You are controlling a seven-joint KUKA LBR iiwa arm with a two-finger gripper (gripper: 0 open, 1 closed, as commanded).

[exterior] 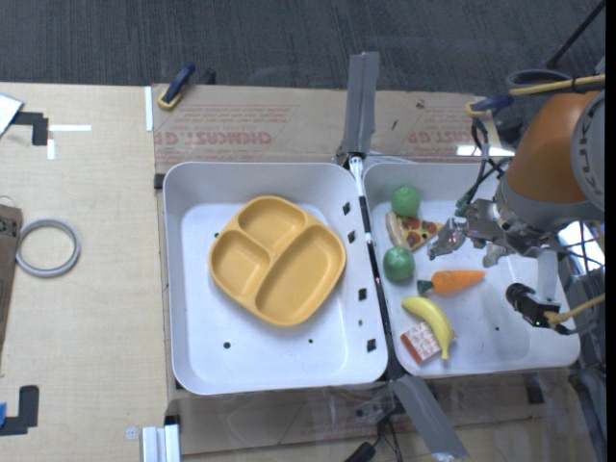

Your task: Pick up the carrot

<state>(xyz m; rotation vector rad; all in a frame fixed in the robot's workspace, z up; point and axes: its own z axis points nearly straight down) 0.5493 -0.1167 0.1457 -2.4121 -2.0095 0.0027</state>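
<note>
- The tool [460, 239] hangs over the right bin [510, 354]; can't tell whether it's wide or narrow, it's just a metal tangle from this angle.
- One carrot [457, 280], smooth orange taper, lies flat on the bin floor just at 6 o'clock from the tool, not gripped.
- Two round green balls [405, 200] [398, 263], one pizza slice [412, 230], one curved banana [432, 322], one small red carton [421, 343] crowd the bin's 9 o'clock side.
- Open white floor sits at 3 o'clock from the carrot.
- Left bin [192, 354] has one yellow three-compartment plate [277, 259].
- One tape ring [44, 247] on the bench [87, 354].
</note>
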